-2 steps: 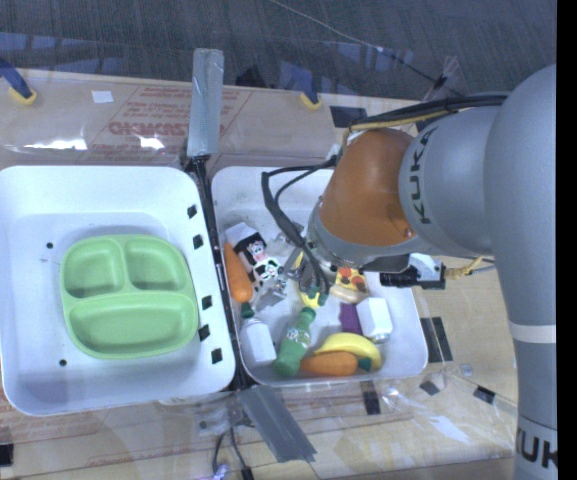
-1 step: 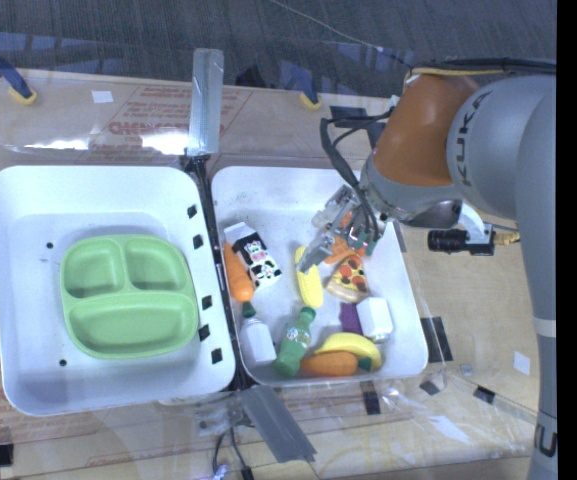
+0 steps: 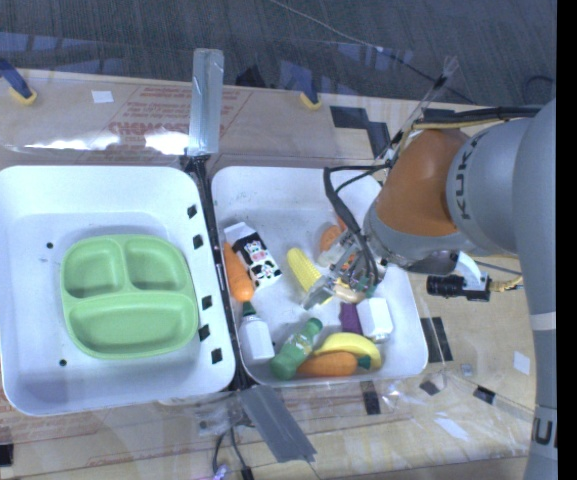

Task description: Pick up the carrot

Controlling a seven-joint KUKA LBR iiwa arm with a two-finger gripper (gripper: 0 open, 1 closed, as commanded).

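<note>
- The grey arm with the orange band (image 3: 423, 183) reaches in from the right and bends down over the right-hand shallow white bin (image 3: 298, 180).
- Its two-finger gripper (image 3: 340, 280) sits low inside that bin, near the middle, among the toy food; its metal parts blur into the clutter there, so how far the jaws stand apart, and whether they have hold of anything, cannot be told.
- The long orange carrot (image 3: 238, 274) lies along the left wall of the right bin, pointing roughly up and down the view, well to the left of the gripper and apart from it.
- Just beside the carrot, on its right, lies a small white carton with black cow-like patches (image 3: 254, 256), tilted.
- A yellow corn cob (image 3: 302, 265) lies between the carton and the gripper (close to the gripper's left side).
- At the bin's near edge rest a yellow banana (image 3: 348, 345), an orange oval piece (image 3: 328, 365) under it and a green bottle (image 3: 296, 349) lying at a slant.
- A small white bottle (image 3: 257, 336) lies below the carrot, near the bin's lower left corner.
- A white block (image 3: 375, 318) and a purple piece (image 3: 350, 316) lie just below the gripper.
- The left-hand white bin (image 3: 18, 208) holds a light green plastic tray with three compartments (image 3: 128, 295).
</note>
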